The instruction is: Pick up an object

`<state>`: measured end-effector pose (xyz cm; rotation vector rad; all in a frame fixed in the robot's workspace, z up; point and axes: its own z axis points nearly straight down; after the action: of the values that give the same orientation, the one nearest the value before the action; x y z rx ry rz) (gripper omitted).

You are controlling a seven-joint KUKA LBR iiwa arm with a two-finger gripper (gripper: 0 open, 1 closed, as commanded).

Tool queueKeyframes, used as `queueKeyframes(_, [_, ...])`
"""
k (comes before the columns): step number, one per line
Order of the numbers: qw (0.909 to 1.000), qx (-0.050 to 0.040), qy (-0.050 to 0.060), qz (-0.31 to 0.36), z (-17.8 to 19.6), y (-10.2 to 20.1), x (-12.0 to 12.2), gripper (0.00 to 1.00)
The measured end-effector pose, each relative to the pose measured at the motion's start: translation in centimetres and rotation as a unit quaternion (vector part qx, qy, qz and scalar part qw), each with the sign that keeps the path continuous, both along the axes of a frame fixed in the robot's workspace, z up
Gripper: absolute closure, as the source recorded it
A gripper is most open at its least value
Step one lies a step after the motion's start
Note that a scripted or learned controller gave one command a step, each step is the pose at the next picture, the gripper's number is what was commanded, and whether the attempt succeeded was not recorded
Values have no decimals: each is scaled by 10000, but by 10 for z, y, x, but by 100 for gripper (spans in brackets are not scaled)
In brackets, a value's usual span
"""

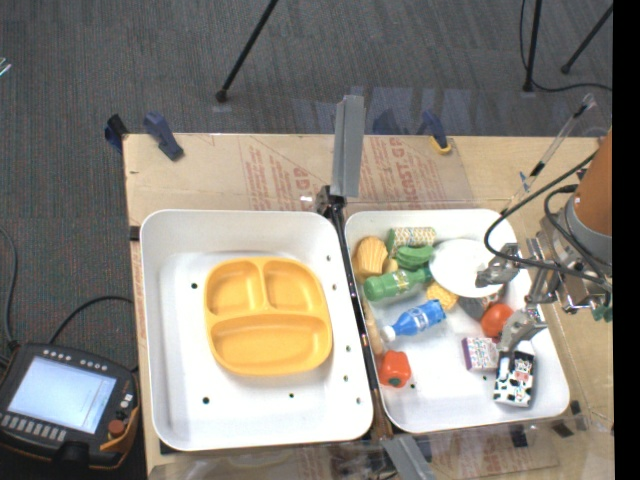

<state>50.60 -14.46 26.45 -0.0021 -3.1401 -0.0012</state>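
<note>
Right bin (455,420): claw (520,336) over cow carton (514,379); finger spread unclear.

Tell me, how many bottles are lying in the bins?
2, both in the right bin: a green bottle and a blue bottle just below it. Others may be hidden.

A yellow divided tray (268,315) sits mid left bin (160,268); toys crowd the right bin (440,413), gripper (520,313) over its right edge.
</note>
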Motion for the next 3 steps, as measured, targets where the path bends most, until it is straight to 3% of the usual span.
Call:
queueKeyframes(1, [9911,4,31,-1334,-169,37,67,0])
queueKeyframes(2, [9809,-16,-5,-1943,-177,55,121,0])
queueKeyframes(3, [9714,-9,-1,-2376,-178,19,52,0])
